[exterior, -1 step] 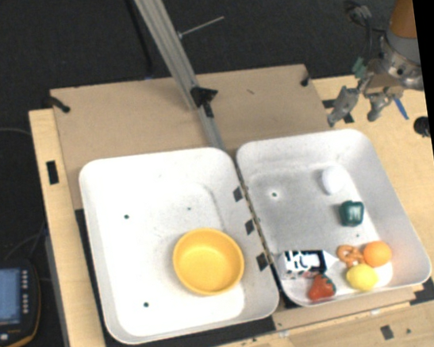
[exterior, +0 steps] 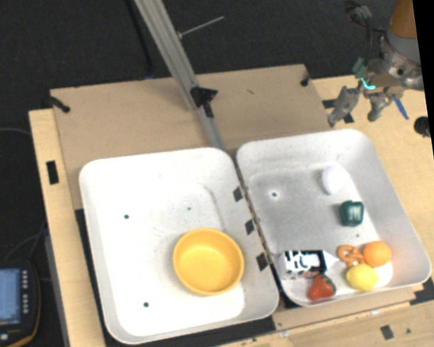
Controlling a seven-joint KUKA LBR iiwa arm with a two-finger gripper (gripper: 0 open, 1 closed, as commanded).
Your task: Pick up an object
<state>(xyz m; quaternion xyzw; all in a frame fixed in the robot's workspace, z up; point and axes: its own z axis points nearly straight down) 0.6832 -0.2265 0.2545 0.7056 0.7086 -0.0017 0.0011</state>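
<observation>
Our end effector [exterior: 361, 105] hovers open beyond the right bin [exterior: 375, 156]; we risk a failed grasp among the crowded fruit [exterior: 360, 263].

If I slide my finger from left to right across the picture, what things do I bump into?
Yellow bowl → black-and-white object → white object → green object → orange fruit → tool.

Even, fairly bright overhead light falls on the two shallow white plastic bins [exterior: 163, 192], which look slightly washed out. The round yellow bowl [exterior: 208, 260] inside casts only a soft, faint shadow. Beyond them the floor is dark, and overall detail is soft and grainy.
</observation>
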